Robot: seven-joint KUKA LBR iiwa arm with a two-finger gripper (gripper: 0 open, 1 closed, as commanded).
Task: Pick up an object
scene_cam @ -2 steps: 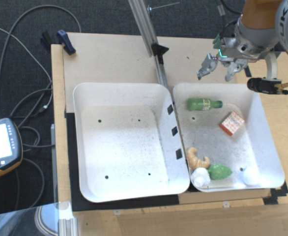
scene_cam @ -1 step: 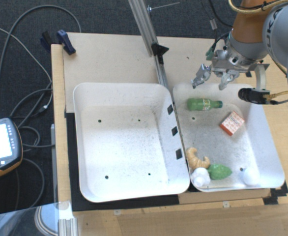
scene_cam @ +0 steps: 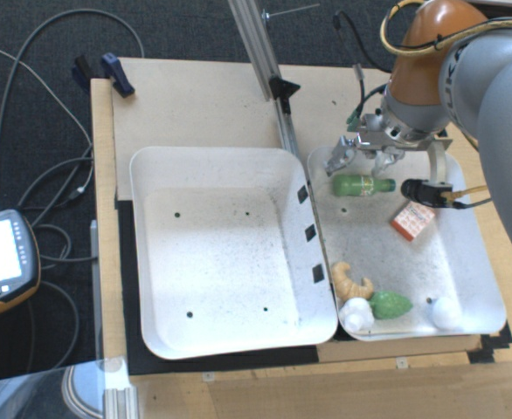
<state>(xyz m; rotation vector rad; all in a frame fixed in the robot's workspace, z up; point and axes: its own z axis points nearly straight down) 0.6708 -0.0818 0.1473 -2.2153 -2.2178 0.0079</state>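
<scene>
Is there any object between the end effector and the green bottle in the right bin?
Nothing visible lies between them. The end effector is directly above the small green plastic bottle, which lies on its side at the far end of the right white bin. The orange-and-white box sits apart, to the bottle's right.
</scene>
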